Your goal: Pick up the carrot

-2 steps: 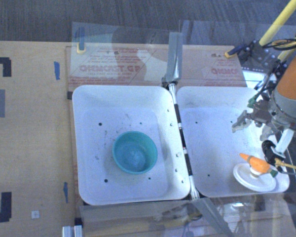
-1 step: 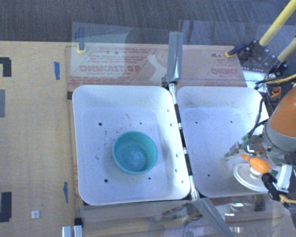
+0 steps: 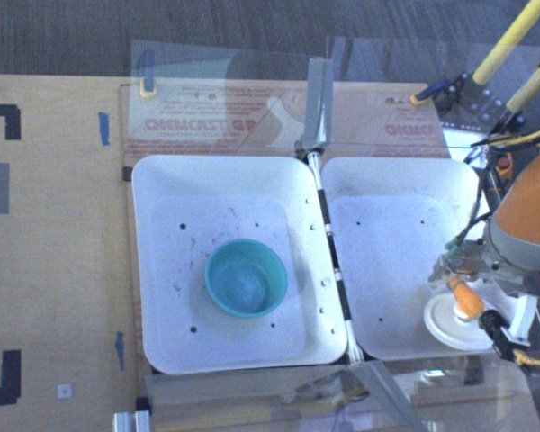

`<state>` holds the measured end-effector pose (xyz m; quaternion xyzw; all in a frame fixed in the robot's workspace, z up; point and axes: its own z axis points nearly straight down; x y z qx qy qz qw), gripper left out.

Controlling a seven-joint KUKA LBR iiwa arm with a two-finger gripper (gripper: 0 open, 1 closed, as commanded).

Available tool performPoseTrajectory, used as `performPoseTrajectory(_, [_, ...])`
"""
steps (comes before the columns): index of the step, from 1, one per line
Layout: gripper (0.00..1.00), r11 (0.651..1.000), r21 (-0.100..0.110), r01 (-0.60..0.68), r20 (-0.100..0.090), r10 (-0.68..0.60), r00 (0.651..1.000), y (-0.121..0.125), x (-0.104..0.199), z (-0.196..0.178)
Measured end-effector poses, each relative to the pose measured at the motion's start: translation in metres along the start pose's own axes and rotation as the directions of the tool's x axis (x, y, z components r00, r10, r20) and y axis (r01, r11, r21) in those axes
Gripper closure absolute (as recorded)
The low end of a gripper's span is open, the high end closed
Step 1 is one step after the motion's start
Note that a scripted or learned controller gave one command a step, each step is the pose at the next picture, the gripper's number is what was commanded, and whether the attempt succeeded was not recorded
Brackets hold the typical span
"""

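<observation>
A small orange carrot (image 3: 468, 302) lies over a white plate (image 3: 445, 324) in the lower right corner of the right bin (image 3: 387, 241). My gripper (image 3: 469, 286) hangs directly over the carrot, right at its upper end, coming in from the right under the arm's orange band (image 3: 526, 214). The gripper's body hides the contact between it and the carrot.
A teal bowl (image 3: 246, 278) sits in the middle of the left bin (image 3: 171, 205). A raised divider (image 3: 328, 250) runs between the two bins. The right bin's wall lies close behind the arm. Yellow-handled tools (image 3: 513, 34) stand beyond the bins at the upper right.
</observation>
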<state>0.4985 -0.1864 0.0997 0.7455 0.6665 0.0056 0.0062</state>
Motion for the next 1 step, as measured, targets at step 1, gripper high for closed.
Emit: performPoseTrajectory(1, [1.0,1.0,0.019,-0.013,0.001,0.013,1.0,0.0783,0.0598,-0.0593])
